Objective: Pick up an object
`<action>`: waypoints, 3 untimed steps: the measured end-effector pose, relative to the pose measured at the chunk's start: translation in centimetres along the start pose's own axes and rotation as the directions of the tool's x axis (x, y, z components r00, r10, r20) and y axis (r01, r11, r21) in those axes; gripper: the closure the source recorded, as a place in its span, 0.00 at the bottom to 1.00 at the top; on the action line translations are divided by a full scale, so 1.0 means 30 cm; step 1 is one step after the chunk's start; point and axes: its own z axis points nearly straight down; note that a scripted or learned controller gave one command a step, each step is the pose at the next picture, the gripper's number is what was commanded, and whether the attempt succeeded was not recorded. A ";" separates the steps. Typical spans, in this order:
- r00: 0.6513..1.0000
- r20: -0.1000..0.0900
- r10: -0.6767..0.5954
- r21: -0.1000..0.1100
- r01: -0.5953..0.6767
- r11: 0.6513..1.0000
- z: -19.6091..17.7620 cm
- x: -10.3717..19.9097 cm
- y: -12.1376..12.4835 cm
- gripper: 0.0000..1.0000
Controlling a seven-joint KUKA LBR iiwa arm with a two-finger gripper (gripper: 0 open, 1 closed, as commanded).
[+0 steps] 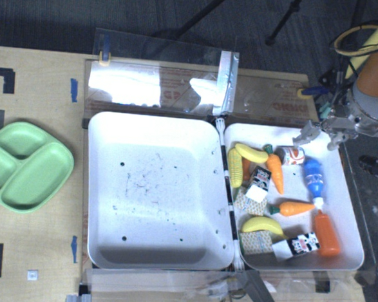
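Nothing picked yet. Gripper [319,132] hangs over top-right corner of the right bin [353,255], looks empty, jaws prob. apart but hard to tell. Toys incl. blue bottle [312,176], carrot [295,208], banana [262,224] lie in that bin. Descent & grab left.

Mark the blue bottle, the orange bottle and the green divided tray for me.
blue bottle [312,176]: camera view, middle of its body.
orange bottle [326,235]: camera view, middle of its body.
green divided tray [37,177]: camera view, floor of its large compartment.
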 end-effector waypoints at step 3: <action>0.999 0.002 -0.048 -0.003 0.048 0.999 0.076 -0.107 0.062 0.00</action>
